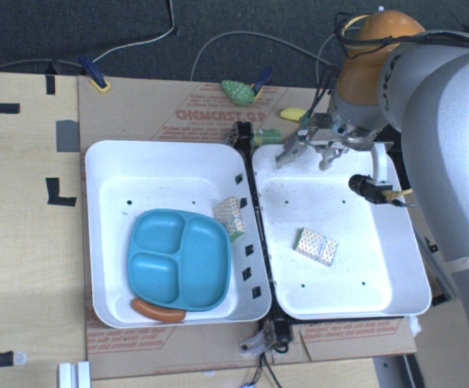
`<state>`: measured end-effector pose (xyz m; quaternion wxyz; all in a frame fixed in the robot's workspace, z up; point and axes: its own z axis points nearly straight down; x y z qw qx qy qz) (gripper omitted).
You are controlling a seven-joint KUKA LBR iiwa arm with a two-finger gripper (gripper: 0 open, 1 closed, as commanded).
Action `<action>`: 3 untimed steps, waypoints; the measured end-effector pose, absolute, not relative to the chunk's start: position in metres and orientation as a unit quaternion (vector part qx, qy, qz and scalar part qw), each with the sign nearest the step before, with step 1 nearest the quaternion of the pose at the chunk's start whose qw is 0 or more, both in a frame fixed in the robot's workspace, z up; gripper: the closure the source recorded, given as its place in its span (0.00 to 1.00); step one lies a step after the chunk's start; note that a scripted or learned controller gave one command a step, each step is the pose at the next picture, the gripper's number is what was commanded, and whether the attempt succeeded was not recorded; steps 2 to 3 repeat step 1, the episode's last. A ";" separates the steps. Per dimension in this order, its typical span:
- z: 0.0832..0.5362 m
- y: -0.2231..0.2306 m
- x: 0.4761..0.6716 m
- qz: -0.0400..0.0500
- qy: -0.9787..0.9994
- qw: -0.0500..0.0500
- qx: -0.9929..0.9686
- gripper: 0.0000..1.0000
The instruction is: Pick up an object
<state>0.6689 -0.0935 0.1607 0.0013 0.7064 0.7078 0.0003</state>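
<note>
Cardboard-covered bench point(137, 111), two white bins; gripper point(306, 153) hovers at the right bin's point(396, 297) far rim, fingers spread, holding nothing; patterned packet point(316, 246) lies mid-bin, open floor around it

a single fixed camera looks down at a slant from above the bench point(24, 217), set far enough back to take in both white bins whole. the left bin point(105, 168) and the right bin point(404, 241) sit side by side across the middle of the frame, with bare benchtop at left and dark floor along the top edge. the grey arm point(437, 111) enters from the right side, looming large in the near corner.
</note>
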 end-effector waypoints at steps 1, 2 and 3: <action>0.156 -0.103 0.561 -0.001 0.707 -0.001 0.707 0.00; 0.156 -0.103 0.561 -0.001 0.707 -0.001 0.707 0.00; 0.156 -0.103 0.561 -0.001 0.707 -0.001 0.707 0.00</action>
